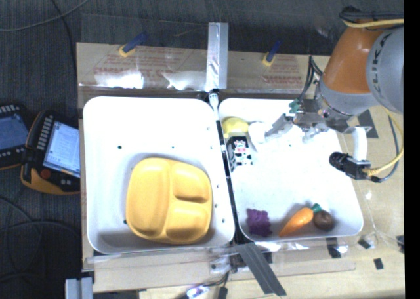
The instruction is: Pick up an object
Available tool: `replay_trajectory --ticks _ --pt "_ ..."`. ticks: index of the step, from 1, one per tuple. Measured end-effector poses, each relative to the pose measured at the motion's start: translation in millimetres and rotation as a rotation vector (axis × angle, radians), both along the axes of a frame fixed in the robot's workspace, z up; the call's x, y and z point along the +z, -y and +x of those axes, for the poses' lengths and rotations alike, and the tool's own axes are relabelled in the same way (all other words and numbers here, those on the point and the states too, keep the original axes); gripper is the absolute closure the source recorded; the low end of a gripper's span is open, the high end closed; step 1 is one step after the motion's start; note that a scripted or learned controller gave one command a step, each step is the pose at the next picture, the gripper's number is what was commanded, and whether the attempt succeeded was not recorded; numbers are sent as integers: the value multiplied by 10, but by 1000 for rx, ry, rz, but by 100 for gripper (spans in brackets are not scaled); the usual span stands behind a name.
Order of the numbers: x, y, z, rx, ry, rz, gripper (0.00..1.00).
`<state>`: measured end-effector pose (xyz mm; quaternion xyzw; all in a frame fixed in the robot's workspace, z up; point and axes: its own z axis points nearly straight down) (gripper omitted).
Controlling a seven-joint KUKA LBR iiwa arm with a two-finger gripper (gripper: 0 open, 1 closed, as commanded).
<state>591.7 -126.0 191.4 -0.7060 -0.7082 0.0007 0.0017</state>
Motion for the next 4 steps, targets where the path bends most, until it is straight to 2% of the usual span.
replay_trajectory --ticks 1,2,3,4 --pt "-130 642 579 -81 1 -3 0" --pt "-668 -107 764 103 1 -2 0" --pt "-420 -150 770 227 3 -5 0" --pt "-139 -224 774 639 5 -2 0"
